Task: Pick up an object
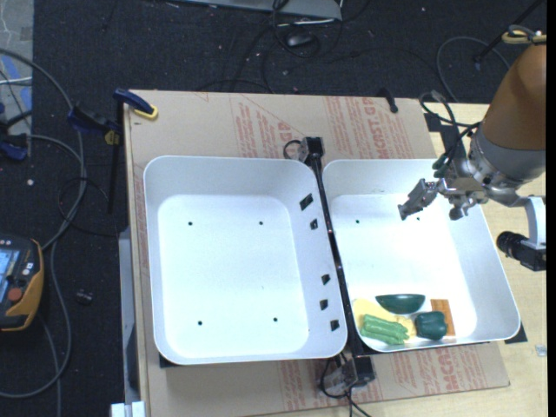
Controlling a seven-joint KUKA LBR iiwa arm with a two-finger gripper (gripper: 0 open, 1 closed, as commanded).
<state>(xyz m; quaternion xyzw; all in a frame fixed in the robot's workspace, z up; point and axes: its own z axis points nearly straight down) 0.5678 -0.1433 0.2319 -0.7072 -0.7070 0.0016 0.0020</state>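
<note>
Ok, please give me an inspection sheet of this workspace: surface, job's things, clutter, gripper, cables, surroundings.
Surface: cardboard-covered bench bearing left bin and right bin, side by side.
Job's things: all in the right bin's near corner: dark green bowl, light green piece, teal piece, yellow piece, orange piece; they lie close together.
Clutter: blue-yellow clamp at the bench's far left corner.
Gripper: gripper hangs over the right bin's far part, apart from the objects, holding nothing.
Cables: black cables on the floor at left and beyond the bench.
Surroundings: dark floor; orange device at left.

Tool (432,200) above right bin (486,259)
</note>
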